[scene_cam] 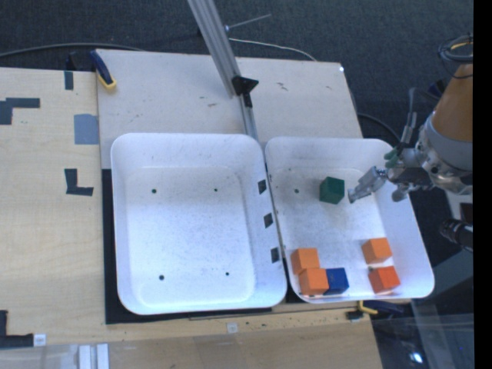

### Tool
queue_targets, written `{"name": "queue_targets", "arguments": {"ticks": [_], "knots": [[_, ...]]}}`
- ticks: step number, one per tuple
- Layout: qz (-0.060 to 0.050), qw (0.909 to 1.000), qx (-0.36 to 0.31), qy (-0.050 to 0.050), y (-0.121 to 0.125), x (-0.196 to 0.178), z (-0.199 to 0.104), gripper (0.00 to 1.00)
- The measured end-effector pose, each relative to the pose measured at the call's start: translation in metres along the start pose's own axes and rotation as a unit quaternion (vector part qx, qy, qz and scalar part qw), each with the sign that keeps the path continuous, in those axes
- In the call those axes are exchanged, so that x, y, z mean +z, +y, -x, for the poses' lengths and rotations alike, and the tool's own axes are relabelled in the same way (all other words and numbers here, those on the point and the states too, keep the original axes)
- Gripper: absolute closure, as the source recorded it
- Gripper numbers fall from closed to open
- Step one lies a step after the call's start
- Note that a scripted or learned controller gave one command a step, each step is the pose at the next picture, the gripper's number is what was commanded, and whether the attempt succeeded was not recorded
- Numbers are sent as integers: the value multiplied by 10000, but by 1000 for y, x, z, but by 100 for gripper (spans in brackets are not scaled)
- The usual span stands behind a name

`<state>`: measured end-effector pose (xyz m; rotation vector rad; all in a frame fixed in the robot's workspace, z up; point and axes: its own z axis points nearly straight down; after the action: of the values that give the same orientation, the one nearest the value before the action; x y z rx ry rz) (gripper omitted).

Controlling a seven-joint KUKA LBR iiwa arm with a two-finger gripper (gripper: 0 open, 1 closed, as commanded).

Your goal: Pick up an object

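Observation:
In the right bin (400,221) a dark green cube (332,190) lies near the middle. Two orange blocks (309,270) sit stacked close together at the front left corner, with a blue cube (336,280) touching them on the right. Two more orange blocks (376,250) (383,278) lie at the front right. My gripper (380,190) hangs over the right side of this bin, just right of the green cube and apart from it. Its fingers are spread open, with nothing between them.
The left bin (123,206) stands beside the right one, sharing a raised middle rim (267,206). A slanted metal pole (219,41) rises from the back of the bench. A yellow-and-blue tool (103,71) lies at the far left corner.

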<state>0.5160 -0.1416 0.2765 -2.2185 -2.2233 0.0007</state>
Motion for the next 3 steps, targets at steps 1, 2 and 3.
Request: {"name": "queue_targets", "arguments": {"ticks": [1, 2, 3], "knots": [[-36, 10000, -2, 2, 48, 137, -7, 0], [-23, 10000, 12, -7, 65, 188, 20, 0], [18, 10000, -12, -2, 124, 184, 8, 0]]}}
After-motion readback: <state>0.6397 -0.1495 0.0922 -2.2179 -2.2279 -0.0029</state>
